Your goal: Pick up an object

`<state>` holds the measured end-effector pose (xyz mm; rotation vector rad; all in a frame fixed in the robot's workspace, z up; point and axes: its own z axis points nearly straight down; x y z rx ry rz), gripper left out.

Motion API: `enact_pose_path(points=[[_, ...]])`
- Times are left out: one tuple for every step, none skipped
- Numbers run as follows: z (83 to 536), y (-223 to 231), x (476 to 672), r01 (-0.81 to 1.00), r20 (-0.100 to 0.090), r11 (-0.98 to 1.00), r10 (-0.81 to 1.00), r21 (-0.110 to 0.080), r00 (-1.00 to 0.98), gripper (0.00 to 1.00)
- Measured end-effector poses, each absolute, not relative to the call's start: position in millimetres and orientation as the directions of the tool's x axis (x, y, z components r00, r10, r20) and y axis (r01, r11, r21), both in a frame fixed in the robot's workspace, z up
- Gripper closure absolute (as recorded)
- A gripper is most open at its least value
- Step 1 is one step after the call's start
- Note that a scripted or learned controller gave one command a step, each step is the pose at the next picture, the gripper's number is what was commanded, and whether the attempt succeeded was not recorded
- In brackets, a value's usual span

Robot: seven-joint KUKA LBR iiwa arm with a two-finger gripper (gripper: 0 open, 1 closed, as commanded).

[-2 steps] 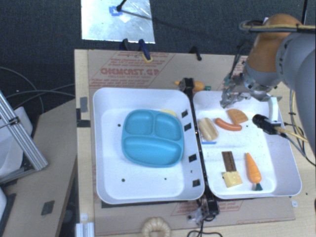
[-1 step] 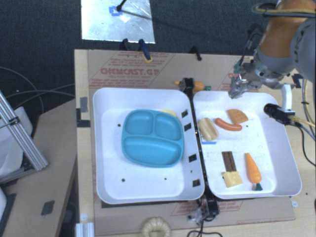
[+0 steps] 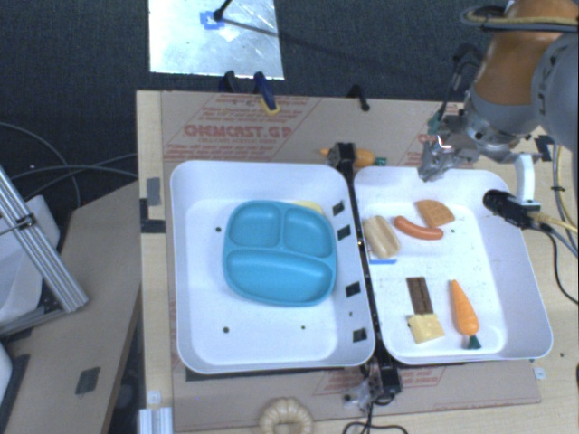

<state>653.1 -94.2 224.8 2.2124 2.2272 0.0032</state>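
Across the middle of the bench point(image 3: 226, 120) we see two shallow white bins side by side, the left bin point(image 3: 204, 333) at about 9 o'clock of the centre divider and the right bin point(image 3: 516, 278) at 3 o'clock. Largest inside them is a blue divided plate point(image 3: 279, 251), with three compartments, sitting alone near the middle of the left bin. Entering from 2 o'clock, the grey arm with its orange band point(image 3: 529, 39) reaches down toward the right bin's far rim, and its gripper point(image 3: 434, 168) hangs over that rim at about 12 o'clock of the food pieces; we see nothing between its tips, and we cannot tell how far apart they stand. In the right bin the toy foods lie loose and apart from the gripper. An orange carrot point(image 3: 464, 309) with a green tip lies at 5 o'clock. A tan hot dog bun point(image 3: 381, 236) lies just beside the divider at 9 o'clock, with a red-orange sausage point(image 3: 418, 230) next to it at its 3 o'clock. A brown chocolate bar point(image 3: 418, 294) lies near the bin's centre, touching a pale yellow cheese wedge point(image 3: 425, 327) at its 6 o'clock. A toasted-brown bread slice point(image 3: 435, 212) lies at 12 o'clock of the sausage, nearest the gripper.
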Motion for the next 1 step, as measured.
enact_pose_path(points=[[233.6,-79.1,602.2,1.0,0.0,0.001,1.0,-0.002,-0.001,1.0]])
